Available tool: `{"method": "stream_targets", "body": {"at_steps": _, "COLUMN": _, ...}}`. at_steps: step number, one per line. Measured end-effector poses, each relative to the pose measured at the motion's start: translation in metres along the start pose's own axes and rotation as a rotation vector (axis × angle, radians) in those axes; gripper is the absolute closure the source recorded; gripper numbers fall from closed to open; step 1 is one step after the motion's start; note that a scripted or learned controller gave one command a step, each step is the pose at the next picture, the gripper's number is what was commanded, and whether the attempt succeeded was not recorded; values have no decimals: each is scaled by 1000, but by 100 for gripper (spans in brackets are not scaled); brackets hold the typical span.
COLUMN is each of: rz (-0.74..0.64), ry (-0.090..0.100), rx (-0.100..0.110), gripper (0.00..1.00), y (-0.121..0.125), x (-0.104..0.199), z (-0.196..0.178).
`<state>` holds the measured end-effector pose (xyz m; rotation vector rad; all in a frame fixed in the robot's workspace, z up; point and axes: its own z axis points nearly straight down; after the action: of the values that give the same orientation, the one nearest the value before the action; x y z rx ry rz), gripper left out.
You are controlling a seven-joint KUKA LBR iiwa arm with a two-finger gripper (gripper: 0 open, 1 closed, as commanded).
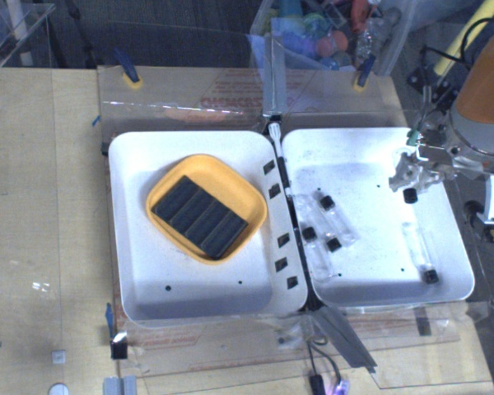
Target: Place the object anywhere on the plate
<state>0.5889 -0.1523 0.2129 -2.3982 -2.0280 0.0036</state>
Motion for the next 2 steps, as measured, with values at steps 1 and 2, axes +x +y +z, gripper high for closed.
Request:
{"method": "stream_targets", "body": {"at_steps": 1, "rz": -84, "ry": -1, "rx": -3, "gripper": 100, "y": 63, "x": 15, "z": 27}}
{"method": "stream_targets", "body": {"at_steps": 2, "rz": -231, "ry": 0, "rx": -5, "gripper": 100, "y": 67, "x": 71, "z": 22}}
